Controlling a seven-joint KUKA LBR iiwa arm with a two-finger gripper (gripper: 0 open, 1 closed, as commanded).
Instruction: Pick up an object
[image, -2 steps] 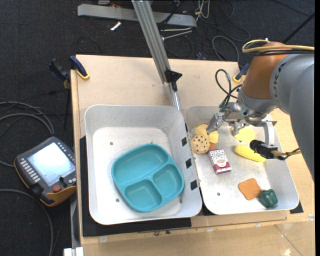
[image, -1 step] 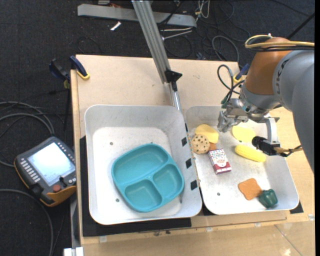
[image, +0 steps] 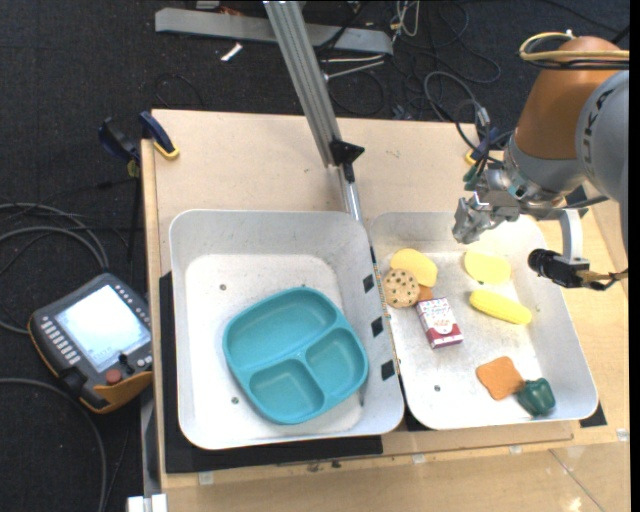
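Observation:
The right bin (image: 555, 345) holds several small items: a yellow chip-like piece (image: 415, 267), a cookie (image: 402, 290), a red and white carton (image: 439, 322), a pale yellow slice (image: 487, 267), a yellow banana-like piece (image: 500, 306), an orange cracker (image: 499, 377) and a green pepper (image: 537, 397). My gripper (image: 471, 222) hangs over the bin's far edge, just above and left of the pale yellow slice. Nothing shows between its fingers.
The left bin (image: 200, 250) holds a teal divided tray (image: 294, 354). A slanted metal pole (image: 315, 95) rises behind the bins. A teach pendant (image: 95, 340) lies off the bench at left, with cables on the floor.

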